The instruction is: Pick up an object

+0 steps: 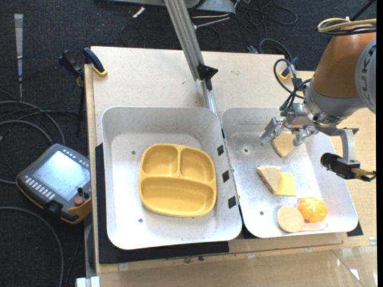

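On the dark floor at far left lies a teach pendant (pixel 57 183) among black cables. The pale table (pixel 146 76) carries two white bins: the left bin (pixel 119 160) holds a yellow divided plate (pixel 178 180). In the right bin (pixel 248 160), the tool (pixel 288 131) sits with its fingers spread on either side of a tan wedge-shaped piece (pixel 283 145), which lies just below them, seemingly on the bin floor. Nearer the front lie a cheese-like wedge (pixel 276 179), a round cracker (pixel 291 219) and an orange (pixel 312 210).
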